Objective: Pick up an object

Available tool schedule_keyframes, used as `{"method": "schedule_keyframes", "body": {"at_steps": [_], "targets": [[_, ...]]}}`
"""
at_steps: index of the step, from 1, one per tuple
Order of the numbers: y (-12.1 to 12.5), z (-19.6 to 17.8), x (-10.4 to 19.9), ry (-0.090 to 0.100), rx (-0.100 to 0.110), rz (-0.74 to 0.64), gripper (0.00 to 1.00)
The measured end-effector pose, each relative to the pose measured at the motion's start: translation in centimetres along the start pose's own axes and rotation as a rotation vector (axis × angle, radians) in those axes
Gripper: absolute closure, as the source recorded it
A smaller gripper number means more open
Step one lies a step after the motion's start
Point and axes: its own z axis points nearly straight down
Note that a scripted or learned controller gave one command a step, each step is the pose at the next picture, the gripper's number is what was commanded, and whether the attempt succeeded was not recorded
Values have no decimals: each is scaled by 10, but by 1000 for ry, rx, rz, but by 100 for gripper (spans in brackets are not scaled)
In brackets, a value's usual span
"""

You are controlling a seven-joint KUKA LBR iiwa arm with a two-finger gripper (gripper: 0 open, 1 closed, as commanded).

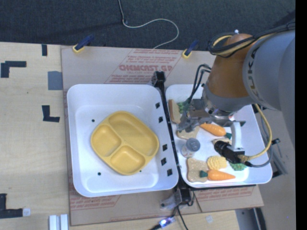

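Nearest us, along the near edge of the white bin on the view's right point(255, 179), lies an orange toy carrot point(221, 175). A yellow corn piece point(217, 163) sits just behind it and a tan biscuit-like piece point(194, 168) just to the view's left. These pickable things all rest on the bin floor, none of them lifted.

A little farther in, a small grey round piece point(192, 145) sits close to the divider between the 2 bins. Just beyond it the tool point(186, 124) hangs low over this bin, near the divider side. We cannot tell whether it is released or clenched, and we see nothing held in it. A second carrot point(212, 129) lies just beside the tool on the view's right. A brown slab point(173, 112) rests against the divider wall behind it.

The other white bin point(84, 128) holds 1 yellow plate point(124, 142) with 3 compartments, lying flat near its middle.

Both bins stand on a cardboard sheet point(139, 66) on the counter. At the sheet's far edge are 2 blue clamps point(82, 43), and a thin white cable point(148, 24) loops across the dark cloth beyond.
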Motion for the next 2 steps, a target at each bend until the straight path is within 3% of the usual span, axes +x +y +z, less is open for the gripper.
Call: {"method": "schedule_keyframes", "body": {"at_steps": [1, 2], "targets": [[7, -16, 9, -1, -5, 2, 100], [0, 0, 2, -3, -1, 5, 100]]}}
